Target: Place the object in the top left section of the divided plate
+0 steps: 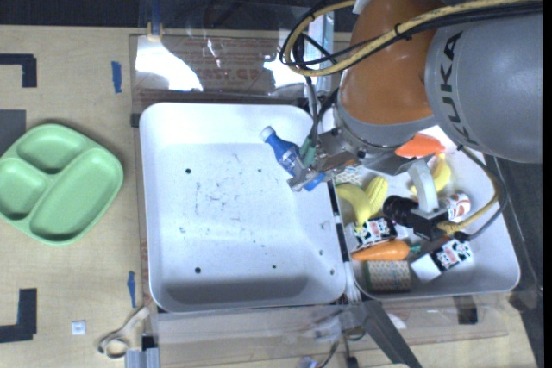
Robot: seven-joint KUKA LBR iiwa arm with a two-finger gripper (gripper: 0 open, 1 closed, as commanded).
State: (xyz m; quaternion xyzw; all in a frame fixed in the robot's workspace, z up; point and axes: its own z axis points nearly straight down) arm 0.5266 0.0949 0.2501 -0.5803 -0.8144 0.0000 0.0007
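divided plate [57,183] left of bins [172,271]

- Grey metal two-finger gripper [309,171] closed on small blue plastic bottle [284,149], near left white bin's [172,271] right edge.
- Green divided plate [57,183] on bench's left edge.

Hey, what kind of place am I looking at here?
Probably a robotics lab bench: a KUKA arm reaches over two white bins, one holding toy food like a carrot, with a green divided plate on the wooden benchtop.

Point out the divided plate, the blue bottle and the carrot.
divided plate [76,190]: camera view, its large compartment.
blue bottle [280,146]: camera view, its body below the white cap.
carrot [379,252]: camera view, its orange middle.
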